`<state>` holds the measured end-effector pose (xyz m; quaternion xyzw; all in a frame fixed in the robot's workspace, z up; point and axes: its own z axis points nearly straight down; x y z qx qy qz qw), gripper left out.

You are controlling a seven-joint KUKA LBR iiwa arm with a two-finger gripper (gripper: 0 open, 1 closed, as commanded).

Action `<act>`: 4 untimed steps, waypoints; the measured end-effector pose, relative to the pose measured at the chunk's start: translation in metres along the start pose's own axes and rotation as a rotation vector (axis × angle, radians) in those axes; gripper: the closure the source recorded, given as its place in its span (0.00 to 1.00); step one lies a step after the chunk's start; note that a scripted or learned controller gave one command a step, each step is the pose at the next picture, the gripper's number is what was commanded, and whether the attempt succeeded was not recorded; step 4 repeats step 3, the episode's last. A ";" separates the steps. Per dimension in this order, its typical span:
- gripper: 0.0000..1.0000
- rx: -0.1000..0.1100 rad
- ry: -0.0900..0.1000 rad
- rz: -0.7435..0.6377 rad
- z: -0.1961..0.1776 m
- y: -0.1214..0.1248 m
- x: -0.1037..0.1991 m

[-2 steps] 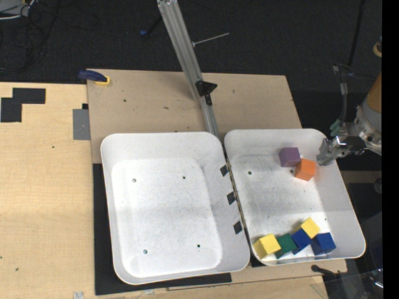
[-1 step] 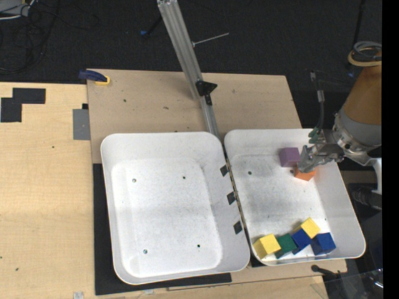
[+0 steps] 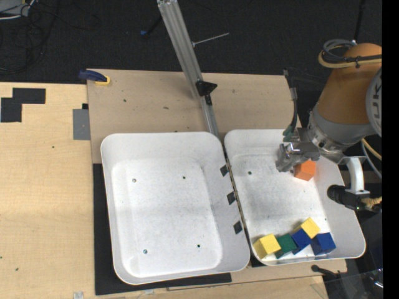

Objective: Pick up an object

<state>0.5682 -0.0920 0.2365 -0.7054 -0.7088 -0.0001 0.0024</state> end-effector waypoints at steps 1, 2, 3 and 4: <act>1.00 0.001 0.000 0.001 0.005 0.002 0.051; 1.00 0.001 0.000 0.000 -0.004 -0.006 0.103; 1.00 0.003 -0.001 0.000 -0.010 -0.021 0.154; 1.00 0.003 -0.001 0.000 -0.010 -0.021 0.154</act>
